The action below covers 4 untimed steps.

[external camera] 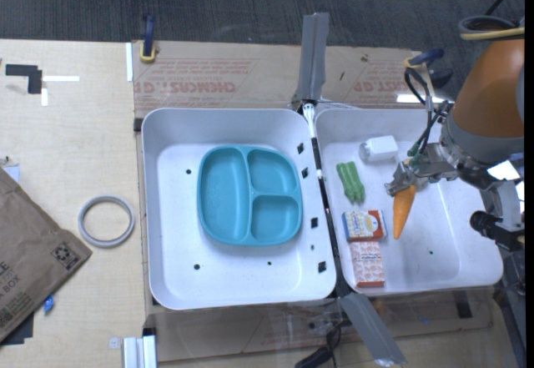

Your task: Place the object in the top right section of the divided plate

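A teal divided plate (249, 194) lies in the left bin (167, 216), with one long section on its left and two smaller ones on its right. In the right bin (450, 258) my gripper (406, 182) hangs over the bin's middle. An orange carrot (402, 209) points downward from the fingertips and looks pinched at its top end between them. Left of it lie a green pea pod (351, 181), a white block (380, 148) and two small snack boxes (365, 225) (368, 264).
A ring of tape (106, 219) and a brown cardboard box (29, 258) lie on the wooden bench left of the bins. A grey divider post (314, 57) stands between the bins at the back. Cables hang by the arm at right.
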Tool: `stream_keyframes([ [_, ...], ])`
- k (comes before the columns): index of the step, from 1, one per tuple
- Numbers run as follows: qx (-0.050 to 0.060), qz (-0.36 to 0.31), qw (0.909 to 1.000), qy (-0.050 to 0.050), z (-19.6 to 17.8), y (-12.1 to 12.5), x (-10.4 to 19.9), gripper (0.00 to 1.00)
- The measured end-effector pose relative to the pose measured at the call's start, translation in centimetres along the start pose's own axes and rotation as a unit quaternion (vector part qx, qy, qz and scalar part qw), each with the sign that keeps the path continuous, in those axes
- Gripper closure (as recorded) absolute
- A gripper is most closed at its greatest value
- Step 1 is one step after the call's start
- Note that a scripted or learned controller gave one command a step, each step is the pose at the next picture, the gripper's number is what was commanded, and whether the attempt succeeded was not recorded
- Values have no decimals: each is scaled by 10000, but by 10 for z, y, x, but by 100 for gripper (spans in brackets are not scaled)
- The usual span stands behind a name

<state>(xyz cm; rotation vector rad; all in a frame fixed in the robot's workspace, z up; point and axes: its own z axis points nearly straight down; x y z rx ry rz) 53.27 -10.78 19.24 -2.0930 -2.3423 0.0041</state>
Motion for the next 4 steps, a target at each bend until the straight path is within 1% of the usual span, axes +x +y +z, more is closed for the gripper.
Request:
stream_keyframes([
  [1,6,347,9994,5,2,-25,77,100],
  [2,4,-184,9998,0,2,14,141,100],
  [3,5,-183,9998,-1,2,14,141,0],
  [4,3,547,9985,-4,-31,13,187,0],
])
